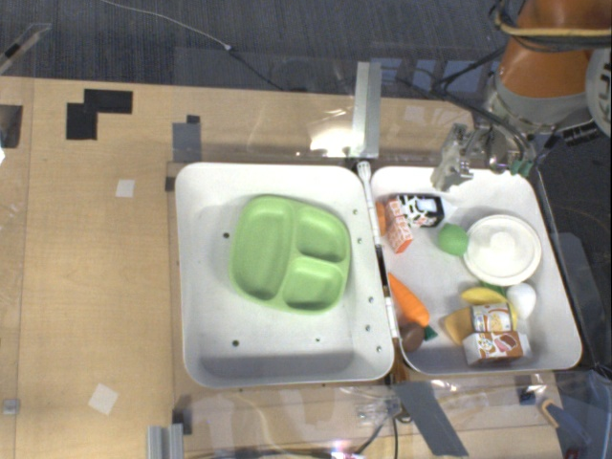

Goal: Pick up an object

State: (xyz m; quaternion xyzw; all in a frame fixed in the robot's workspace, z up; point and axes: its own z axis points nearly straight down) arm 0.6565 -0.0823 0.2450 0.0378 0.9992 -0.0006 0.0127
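My gripper (454, 172) hangs over the far edge of the right bin (555, 285), open with nothing between its fingers. Just below it in that bin lie a black-and-white patterned pack (422, 208) and an orange-and-white carton (395, 228). A green ball (453, 240) rests beside a white bowl (502, 249). Nearer the front lie an orange carrot (409, 300), a yellow banana (484, 296), a white egg (522, 301) and a labelled can (496, 345).
The left bin (206, 342) holds a green divided plate (290, 253). A metal post (367, 113) stands at the far end of the divider between the bins. Bare wooden bench (86, 275) extends to the left.
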